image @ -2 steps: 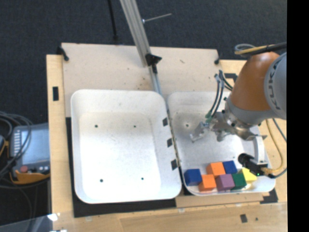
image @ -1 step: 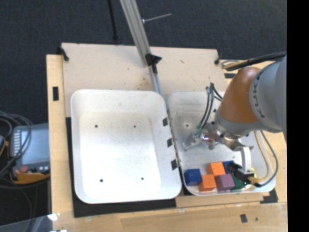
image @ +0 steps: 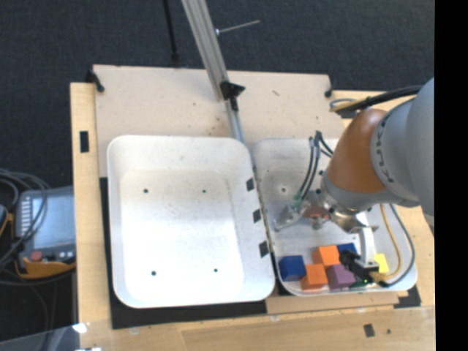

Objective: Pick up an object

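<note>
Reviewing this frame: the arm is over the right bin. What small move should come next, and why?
Probably slide the pincer toward the view's bottom edge, to sit above the blue block. The pincer is now over bare floor in the right bin, while the blocks lie bunched along that bin's lower wall. The blue block is at the bunch's left end and looks nearest.

Arm (image: 391, 156) over right bin (image: 281, 163), blue block (image: 292, 267), orange block (image: 316, 276) (purple block (image: 341, 276) beside)
</note>
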{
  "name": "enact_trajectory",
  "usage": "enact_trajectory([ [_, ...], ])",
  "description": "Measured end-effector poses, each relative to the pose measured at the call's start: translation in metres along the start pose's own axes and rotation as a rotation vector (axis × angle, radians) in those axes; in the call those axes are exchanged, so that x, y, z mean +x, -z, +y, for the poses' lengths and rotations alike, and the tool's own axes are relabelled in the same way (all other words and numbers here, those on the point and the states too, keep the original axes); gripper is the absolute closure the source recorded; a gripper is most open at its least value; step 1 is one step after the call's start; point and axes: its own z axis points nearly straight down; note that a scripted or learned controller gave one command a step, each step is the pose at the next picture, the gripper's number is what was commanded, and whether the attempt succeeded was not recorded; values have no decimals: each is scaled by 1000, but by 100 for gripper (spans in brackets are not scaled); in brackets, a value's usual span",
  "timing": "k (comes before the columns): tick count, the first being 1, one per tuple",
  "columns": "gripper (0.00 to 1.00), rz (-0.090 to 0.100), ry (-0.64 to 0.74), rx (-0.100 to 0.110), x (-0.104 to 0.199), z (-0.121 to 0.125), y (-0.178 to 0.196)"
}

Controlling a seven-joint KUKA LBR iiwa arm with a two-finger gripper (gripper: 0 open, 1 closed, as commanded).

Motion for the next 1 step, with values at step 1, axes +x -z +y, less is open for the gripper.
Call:
enact_trajectory([
  [1, 100, 1, -8, -4, -1, 1, 12],
])
